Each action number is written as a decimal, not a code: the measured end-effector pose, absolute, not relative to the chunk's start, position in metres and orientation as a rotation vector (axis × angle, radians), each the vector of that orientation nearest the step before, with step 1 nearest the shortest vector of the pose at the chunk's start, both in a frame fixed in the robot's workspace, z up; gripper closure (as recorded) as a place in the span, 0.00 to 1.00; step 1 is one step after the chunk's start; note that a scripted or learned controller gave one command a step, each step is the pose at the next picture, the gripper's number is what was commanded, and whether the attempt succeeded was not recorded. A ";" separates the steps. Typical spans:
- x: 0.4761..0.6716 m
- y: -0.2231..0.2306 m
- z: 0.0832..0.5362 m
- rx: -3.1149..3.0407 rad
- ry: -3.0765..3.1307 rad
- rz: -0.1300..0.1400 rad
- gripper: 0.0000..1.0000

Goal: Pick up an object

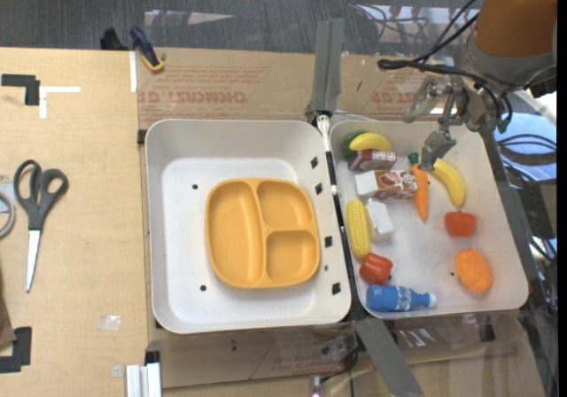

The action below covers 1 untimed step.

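Observation:
The right bin holds several toy foods: two bananas, a carrot, a corn cob, a brown packet, a red pepper, a blue bottle, an orange fruit and a red tomato. My gripper hangs over the bin's far edge, just above the carrot and the right banana. Its fingers are spread open with nothing between them.
The left bin contains a yellow divided plate. Scissors lie on the wooden bench at the far left. A blue and yellow clamp sits behind the bins. Cables trail from the arm at the upper right.

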State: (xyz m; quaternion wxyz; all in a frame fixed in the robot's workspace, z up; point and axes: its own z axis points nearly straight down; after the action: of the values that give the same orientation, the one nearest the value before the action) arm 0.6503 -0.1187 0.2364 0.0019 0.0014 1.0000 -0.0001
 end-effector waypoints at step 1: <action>0.655 -0.132 0.118 0.038 3.137 -0.001 0.00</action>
State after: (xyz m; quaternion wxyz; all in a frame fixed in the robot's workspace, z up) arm 0.6555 -0.1325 0.1181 0.0019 0.0121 0.9999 -0.0003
